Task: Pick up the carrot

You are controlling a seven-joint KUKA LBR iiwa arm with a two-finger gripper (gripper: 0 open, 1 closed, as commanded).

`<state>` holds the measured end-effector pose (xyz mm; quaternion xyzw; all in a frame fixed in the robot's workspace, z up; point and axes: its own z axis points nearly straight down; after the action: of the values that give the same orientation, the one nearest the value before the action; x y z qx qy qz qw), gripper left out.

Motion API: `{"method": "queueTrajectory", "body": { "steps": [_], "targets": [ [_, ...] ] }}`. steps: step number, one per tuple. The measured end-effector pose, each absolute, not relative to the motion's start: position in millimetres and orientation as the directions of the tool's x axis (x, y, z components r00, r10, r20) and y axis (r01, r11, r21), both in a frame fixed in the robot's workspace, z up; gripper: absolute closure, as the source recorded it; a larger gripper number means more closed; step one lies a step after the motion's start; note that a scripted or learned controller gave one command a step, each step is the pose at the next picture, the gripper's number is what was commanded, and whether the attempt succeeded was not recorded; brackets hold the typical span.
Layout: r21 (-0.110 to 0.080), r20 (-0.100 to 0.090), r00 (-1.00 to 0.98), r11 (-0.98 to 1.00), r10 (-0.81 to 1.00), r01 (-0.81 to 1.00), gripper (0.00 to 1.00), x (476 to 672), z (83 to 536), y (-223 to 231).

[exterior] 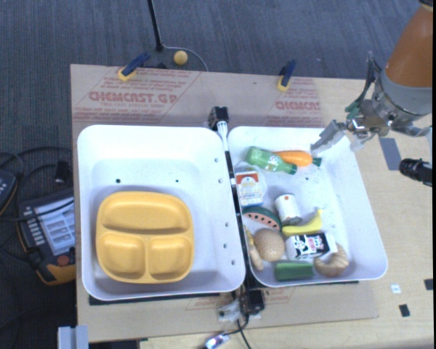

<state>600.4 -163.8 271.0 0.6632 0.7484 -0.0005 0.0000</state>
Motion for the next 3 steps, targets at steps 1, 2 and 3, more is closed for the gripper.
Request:
{"method": "queueTrajectory", "body": {
  "steps": [1, 2, 3],
  "targets": [
    [-0.003, 0.0, -0.065, 0.065, 0.998, 0.998, 0.0, 625.3, 130.7, -154.1],
    [-0.046, 0.015, 0.145, -0.144, 0.989, 0.989, 0.0, 664.6, 88.7, -193.7],
    [-0.041, 0.004, 0.14, -0.139, 0.99, 0.989, 1.0, 664.2, 96.4, -196.6]
  ]
}}
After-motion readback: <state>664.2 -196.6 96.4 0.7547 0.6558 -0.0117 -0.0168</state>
